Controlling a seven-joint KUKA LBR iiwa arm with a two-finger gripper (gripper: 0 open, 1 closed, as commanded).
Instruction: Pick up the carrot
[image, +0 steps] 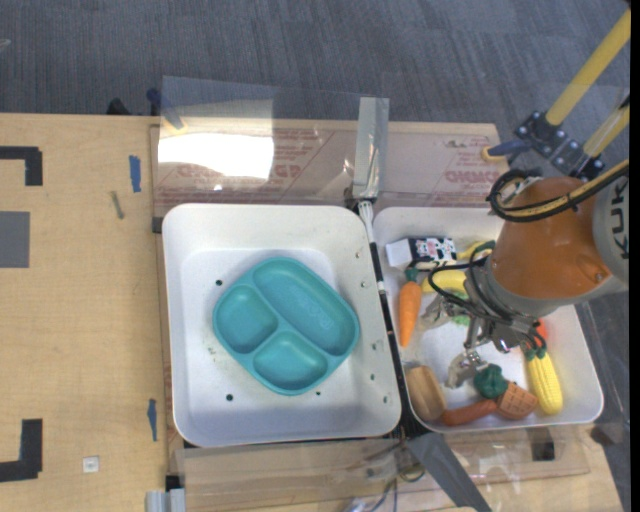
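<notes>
End effector (470, 362) beside one carrot (409, 311)

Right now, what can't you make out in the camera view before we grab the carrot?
- Pincer: small and dark among the toys in the right bin; its grip cannot be judged.
- Banana: mostly covered by the arm's orange band.
- Small black-and-white carton: print too small to read.
- Toys under the wrist: hidden by the arm.
- Carrot: in plain sight, lying by the bin's left wall.
</notes>
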